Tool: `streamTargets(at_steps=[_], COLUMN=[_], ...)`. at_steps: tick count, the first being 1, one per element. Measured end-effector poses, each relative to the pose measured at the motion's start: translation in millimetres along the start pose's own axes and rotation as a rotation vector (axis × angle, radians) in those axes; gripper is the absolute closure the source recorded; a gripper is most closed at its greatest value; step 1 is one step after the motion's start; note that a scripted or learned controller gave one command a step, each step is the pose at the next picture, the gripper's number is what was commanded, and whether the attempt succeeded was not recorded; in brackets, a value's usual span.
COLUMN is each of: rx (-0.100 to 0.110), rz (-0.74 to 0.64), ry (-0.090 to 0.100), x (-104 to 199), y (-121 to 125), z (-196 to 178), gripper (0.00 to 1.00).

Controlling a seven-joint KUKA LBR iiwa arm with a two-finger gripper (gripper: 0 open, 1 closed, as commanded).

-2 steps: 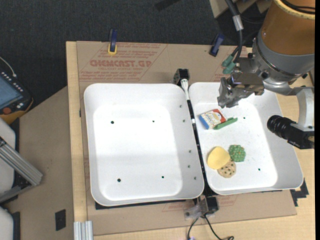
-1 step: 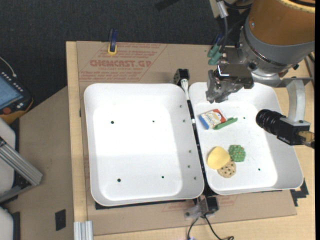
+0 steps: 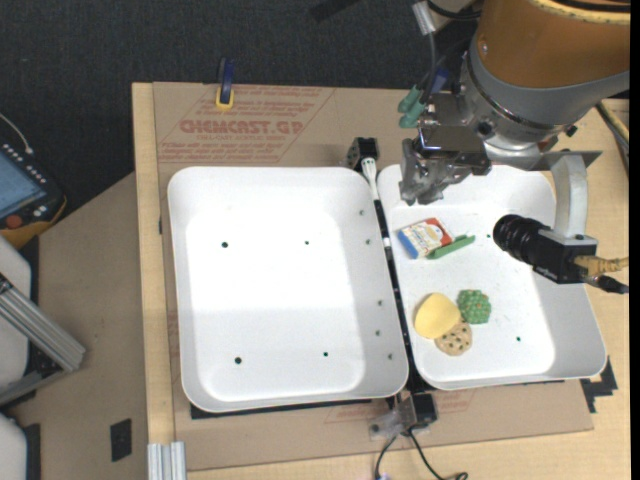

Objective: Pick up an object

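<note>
High slanted view over both bins (image 3: 180,268)

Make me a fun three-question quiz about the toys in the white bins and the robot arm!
1. Where do the toys lie?
A. left bin
B. right bin
C. on the cardboard

2. What colour is the round bumpy toy beside the yellow one?
A. green
B. red
C. blue

3. Where is the gripper?
A. above the right bin's far end
B. over the left bin
C. beside the clamp

Answers:
1 B: the packet, yellow toy and cookie all lie in the right bin.
2 A: the bumpy toy is green.
3 A: the gripper hangs just beyond the packet.
</note>
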State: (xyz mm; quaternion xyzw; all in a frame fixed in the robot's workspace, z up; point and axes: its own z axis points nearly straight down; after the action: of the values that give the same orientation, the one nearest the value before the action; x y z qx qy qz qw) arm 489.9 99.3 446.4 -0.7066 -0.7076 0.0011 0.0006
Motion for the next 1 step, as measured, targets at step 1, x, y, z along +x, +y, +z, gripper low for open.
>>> streamTargets(at_steps=[1], rx=[0.006], rz=[0.000], ry=[-0.001], x=[18.6], y=[-11.5], z=[63.8], gripper=[1.00])
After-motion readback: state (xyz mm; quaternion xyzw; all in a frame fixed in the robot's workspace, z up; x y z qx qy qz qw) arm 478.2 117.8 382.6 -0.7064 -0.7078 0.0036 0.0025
